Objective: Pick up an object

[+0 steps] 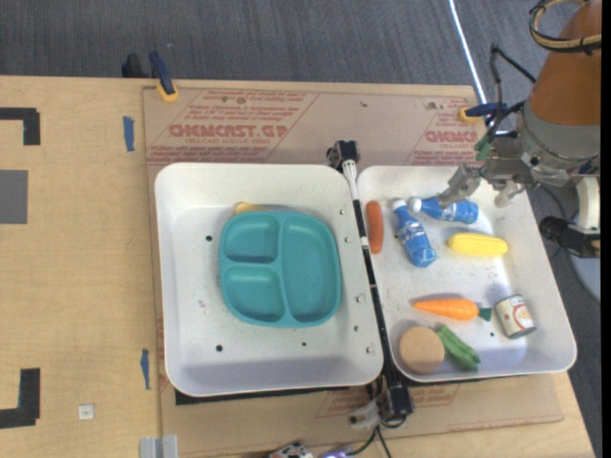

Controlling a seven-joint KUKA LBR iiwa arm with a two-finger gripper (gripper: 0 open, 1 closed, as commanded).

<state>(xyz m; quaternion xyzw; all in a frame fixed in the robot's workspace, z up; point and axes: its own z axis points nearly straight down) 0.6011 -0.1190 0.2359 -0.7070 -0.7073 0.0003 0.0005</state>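
White bins: two side by side on the bench. Left bin (181,256) has a teal divided plate (281,266) in it, and the right bin (544,284) has all the small stuff.

Right bin contents: two blue bottles, one upright-ish (413,234) and a smaller one lying flat (456,211), plus a yellow corn cob (477,245), a carrot (446,306), a red sausage (374,227) against the left wall, a tan round bun (421,347), a green veggie (460,347) and a little can (513,315).

Likely target: the smaller blue bottle at the back of the right bin, since that's what the gripper (487,184) is closest to. My guess only, the task doesn't name one.

How it'll handle: looks like hollow toy plastic, so light and stiff but smooth and rounded. I'd expect it to roll or squirt out if pinched off-centre.

Where to grab: across the middle of the body, fingers square to its long axis, not the cap end.

Arm pose: comes in from the right, orange band up top, wrist angled down over the bin's back right corner.

Jaws: spread apart, one finger (459,183) reaching toward the bottle, nothing between them.

Contact: honestly can't tell if that finger touches the bottle or just hangs over it.
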